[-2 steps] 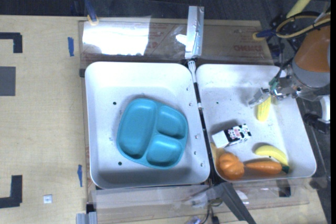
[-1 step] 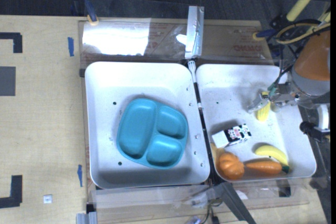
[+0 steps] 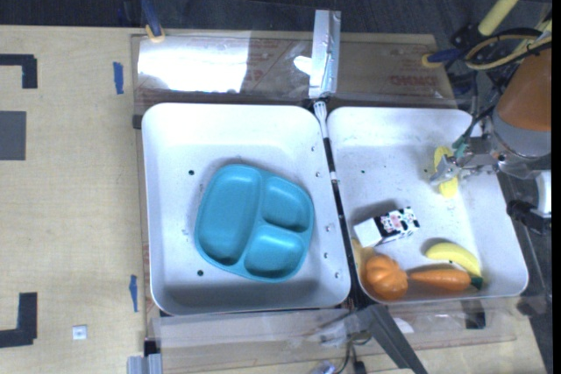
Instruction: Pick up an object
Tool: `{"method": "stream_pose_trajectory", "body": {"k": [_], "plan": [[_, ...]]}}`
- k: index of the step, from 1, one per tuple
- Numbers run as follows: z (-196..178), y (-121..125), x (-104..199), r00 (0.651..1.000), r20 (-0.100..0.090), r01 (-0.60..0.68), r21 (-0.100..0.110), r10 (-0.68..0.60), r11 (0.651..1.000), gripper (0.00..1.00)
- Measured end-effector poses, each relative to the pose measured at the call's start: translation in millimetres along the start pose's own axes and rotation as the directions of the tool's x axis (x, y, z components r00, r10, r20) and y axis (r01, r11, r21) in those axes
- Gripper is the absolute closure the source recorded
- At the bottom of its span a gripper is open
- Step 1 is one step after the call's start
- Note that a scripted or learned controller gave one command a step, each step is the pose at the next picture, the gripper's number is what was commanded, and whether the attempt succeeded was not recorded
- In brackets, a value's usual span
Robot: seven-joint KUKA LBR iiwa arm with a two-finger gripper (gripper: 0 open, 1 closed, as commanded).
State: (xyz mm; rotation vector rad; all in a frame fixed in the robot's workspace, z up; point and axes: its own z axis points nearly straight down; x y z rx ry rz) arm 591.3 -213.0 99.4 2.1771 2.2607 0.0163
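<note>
The wooden desk (image 3: 61,215) carries two shallow white bins side by side. The left bin (image 3: 166,144) holds a blue divided plate (image 3: 254,222) lying flat near its middle, toward the near edge. The right bin (image 3: 386,144) holds the smaller things, all gathered along its near edge: an orange carrot (image 3: 438,278) lying lengthwise, with an orange round fruit (image 3: 384,274) touching its left end, a yellow banana (image 3: 454,256) just above the carrot toward the near right corner, and a small black-and-white box (image 3: 391,226) just left of the banana, above the round fruit.

The arm (image 3: 526,101) comes in over the right rim of the right bin, its orange band at the desk's right edge. The claw (image 3: 453,160) hangs over the right half of that bin, around its mid-depth. Something small and yellow (image 3: 445,171) sits at its tip, but whether it is pinched between the fingers cannot be told. The banana, carrot and box lie apart from the claw, nearer the bin's front edge.
</note>
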Motion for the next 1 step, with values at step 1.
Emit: {"method": "stream_pose_trajectory", "body": {"k": [1], "plan": [[-103.9, 66.1, 91.7, 0.999, 0.005, 0.047, -0.001, -0.047, 0.999, 1.0]]}}
